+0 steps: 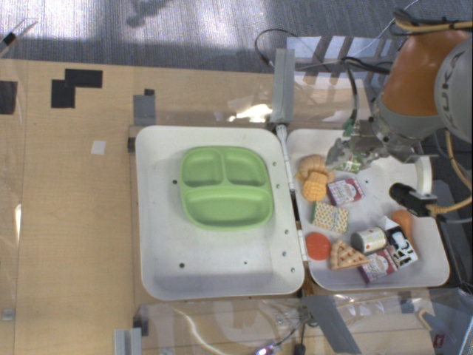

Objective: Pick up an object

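Overhead, gripper point(353, 152) hovers near right bin's point(436, 272) back edge, grip state unreadable; toy food crowds its left side.

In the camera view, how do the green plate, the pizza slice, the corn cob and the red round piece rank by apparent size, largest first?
1. Green plate, by far the largest.
2. Pizza slice.
3. Corn cob and red round piece: they look about alike, so I do not rank them.

Tray point(225, 187) in left bin point(159, 272); toys in right bin point(436, 272)
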{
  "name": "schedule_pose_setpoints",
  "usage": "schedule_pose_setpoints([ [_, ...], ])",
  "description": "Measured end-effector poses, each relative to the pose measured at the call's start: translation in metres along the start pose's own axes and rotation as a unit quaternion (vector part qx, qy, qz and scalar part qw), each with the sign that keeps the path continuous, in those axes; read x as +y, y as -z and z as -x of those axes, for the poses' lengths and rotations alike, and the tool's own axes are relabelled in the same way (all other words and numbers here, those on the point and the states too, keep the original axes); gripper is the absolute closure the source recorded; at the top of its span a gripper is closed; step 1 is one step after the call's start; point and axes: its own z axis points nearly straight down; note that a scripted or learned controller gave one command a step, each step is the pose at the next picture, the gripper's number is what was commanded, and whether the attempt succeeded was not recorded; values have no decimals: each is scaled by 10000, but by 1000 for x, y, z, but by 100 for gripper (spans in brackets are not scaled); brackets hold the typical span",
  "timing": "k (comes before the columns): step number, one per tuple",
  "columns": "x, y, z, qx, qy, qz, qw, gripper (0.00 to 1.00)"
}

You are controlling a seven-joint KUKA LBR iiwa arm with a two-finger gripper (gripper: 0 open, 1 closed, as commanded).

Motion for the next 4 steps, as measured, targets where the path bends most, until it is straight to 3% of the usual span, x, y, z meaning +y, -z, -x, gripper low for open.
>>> schedule_pose_setpoints([
  [1, -13, 16, 15, -1, -611, -3, 9981, 100],
  [2, -13, 16, 15, -1, -613, -3, 9981, 0],
  [3, -5, -107, 41, -21, 81, 81, 9999, 0],
  [4, -2, -94, 40, -22, 91, 119, 9999, 100],
])
